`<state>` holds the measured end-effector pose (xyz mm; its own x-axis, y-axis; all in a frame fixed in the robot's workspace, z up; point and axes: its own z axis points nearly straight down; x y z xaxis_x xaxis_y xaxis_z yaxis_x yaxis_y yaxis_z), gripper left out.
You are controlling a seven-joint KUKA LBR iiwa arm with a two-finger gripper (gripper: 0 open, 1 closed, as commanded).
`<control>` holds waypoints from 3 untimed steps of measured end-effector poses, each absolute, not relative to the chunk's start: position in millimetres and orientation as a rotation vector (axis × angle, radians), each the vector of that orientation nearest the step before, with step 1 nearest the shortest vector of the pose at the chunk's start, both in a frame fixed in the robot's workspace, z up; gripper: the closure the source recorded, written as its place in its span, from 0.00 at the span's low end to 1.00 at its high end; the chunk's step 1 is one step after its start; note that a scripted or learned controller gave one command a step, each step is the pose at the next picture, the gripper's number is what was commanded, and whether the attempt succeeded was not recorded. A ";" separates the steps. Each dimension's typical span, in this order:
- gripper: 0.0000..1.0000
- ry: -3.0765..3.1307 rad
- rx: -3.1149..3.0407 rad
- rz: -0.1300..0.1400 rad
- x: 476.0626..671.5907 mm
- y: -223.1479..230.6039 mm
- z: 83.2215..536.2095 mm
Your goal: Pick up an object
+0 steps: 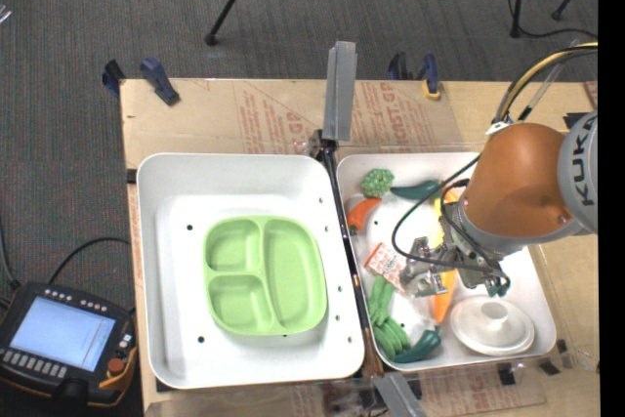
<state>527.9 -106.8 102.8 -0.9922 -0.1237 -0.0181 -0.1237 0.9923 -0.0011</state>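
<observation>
- So the arm (532,186) is reaching in from 3 o'clock and hanging low over the right bin (539,293), which is where all the pickable stuff is sitting.
- The gripper (427,273) is pointing down into the middle of that bin, hovering right over the clutter. Whether it's apart or together, I honestly cannot tell; the metal bits are too jumbled from up here, and nothing is visibly pinched in it.
- Around it, going by the clock: broccoli (376,181) at about 11, a dark green pepper (418,190) at 12, a carrot (360,212) at 10, a little red-and-white packet (382,260) just beside it at 9.
- Green beans (386,317) are lying at 7 along the bin's left wall, and a white bowl (491,325) is sitting at 4 in the corner, with an orange piece (442,306) just beside it.
- My guess is it's going for whatever's right under the tool, maybe the packet or the orange piece, since everything's packed so close that a clean grab looks tricky.
- The left bin (161,210) is just holding a green divided plate (265,275), flat in the middle, probably so picked things have somewhere to go.
- Pendant (63,337) is glowing on the floor at 8.
</observation>
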 end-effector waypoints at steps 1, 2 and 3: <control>0.00 3.119 -0.195 0.001 527.5 -106.4 102.0; 0.00 3.117 -0.372 0.003 645.2 -135.8 86.8; 0.00 3.119 -0.348 0.001 645.1 -191.3 88.0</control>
<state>645.1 -191.3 88.0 -0.9754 -0.2202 -0.0038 -0.2202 0.9754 0.0001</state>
